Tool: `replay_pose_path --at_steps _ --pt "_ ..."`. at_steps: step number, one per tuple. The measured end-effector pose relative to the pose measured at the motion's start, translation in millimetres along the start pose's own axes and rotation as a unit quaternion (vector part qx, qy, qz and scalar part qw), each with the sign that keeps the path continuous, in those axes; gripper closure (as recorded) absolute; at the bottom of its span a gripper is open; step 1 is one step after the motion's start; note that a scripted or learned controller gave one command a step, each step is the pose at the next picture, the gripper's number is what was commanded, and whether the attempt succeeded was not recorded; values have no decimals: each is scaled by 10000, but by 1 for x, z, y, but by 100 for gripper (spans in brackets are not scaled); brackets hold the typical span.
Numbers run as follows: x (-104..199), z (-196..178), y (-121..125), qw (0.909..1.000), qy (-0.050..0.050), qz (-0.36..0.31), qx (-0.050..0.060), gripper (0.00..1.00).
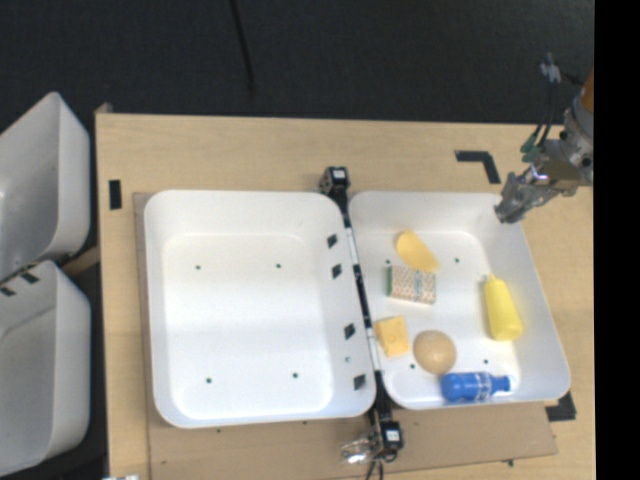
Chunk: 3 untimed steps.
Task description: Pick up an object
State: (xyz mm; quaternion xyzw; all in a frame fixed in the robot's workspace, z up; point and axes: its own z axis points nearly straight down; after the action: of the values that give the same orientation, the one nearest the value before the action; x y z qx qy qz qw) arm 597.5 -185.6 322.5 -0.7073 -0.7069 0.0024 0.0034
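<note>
The right bin (520,258) holds several objects: a yellow lemon-like piece (416,251), a patterned packet (412,285), a yellow bottle (502,308), a yellow block (392,336), a tan ball (434,351) and a blue bottle (474,386). My gripper (515,204) hangs over the bin's far right corner, apart from all of them, with nothing seen between its fingers.
The left bin (160,298) lies beside the right one, with a black-clipped divider (352,298) between them. White containers (40,268) stand off the bench at the left. A black bracket mark (478,162) sits on the bench behind the right bin.
</note>
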Motion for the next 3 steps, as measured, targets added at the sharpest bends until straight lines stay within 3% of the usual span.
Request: replay_pose_path --at_steps 1,2,3 --pt "-10 -126 -11 9999 -41 -5 -121 100" --pt "-23 -151 37 10000 -37 -15 -77 100" --pt "7 -29 6 10000 7 -8 17 100"
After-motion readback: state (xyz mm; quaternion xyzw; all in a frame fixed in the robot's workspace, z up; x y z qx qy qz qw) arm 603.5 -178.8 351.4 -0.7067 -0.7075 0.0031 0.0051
